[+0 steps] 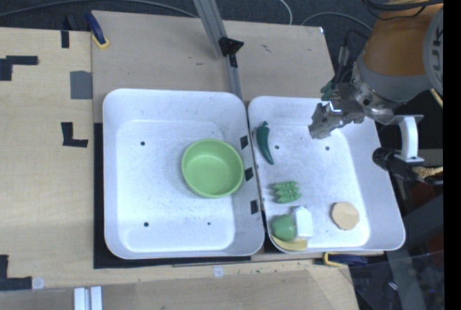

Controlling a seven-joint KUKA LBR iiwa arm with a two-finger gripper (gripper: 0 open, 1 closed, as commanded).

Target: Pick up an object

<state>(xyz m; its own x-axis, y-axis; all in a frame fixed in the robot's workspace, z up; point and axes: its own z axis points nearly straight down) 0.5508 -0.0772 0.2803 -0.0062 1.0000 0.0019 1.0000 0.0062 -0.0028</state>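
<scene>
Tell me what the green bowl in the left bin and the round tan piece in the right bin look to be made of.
The round light green bowl looks like moulded plastic: even colour, smooth matte surface, soft sheen at the rim. The flat round tan disc looks like a toy biscuit or bread slice, probably plastic or foam; its surface is dull and uniform, but it is too small to settle which.

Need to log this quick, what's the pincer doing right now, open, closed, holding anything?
Pincer: above the right bin, nothing seen between its tips; open or closed cannot be told.
</scene>
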